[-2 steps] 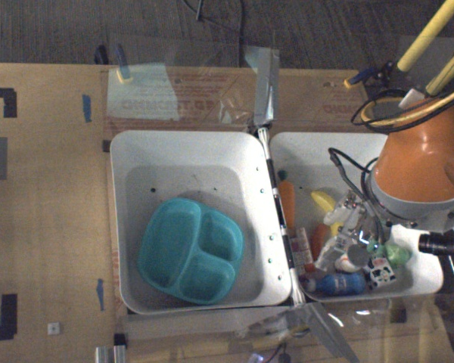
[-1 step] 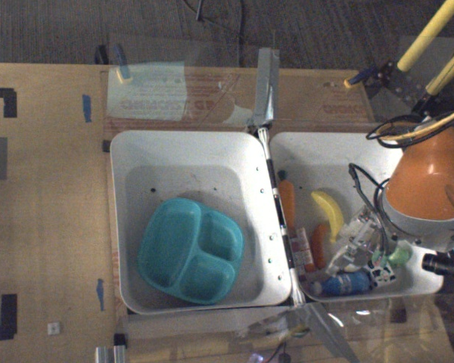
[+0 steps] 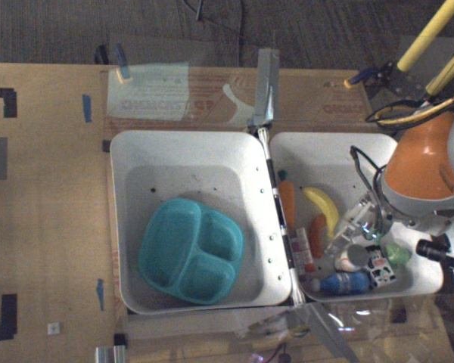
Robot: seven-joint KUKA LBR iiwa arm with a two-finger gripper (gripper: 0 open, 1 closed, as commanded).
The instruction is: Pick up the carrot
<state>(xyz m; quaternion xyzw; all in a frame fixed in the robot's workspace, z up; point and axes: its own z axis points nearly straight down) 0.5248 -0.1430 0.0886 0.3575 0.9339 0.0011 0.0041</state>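
Note:
The carrot (image 3: pixel 287 203) is a long orange piece with a small green top. It lies along the left wall of the right bin (image 3: pixel 325 153), pointing up and down the view. The gripper (image 3: pixel 351 231) hangs low over the middle of that bin, to the right of the carrot and apart from it. A yellow banana (image 3: pixel 322 206) and a short orange-red item (image 3: pixel 318 231) lie between the carrot and the gripper. Nothing can be seen held in the gripper.
A teal divided plate (image 3: pixel 191 249) lies in the left bin (image 3: pixel 136 165). Near the right bin's front wall are a blue bottle (image 3: pixel 345 282), a small black-and-white box (image 3: pixel 380 269) and a green item (image 3: pixel 398 253). Cables and yellow rods (image 3: pixel 431 29) are at the back right.

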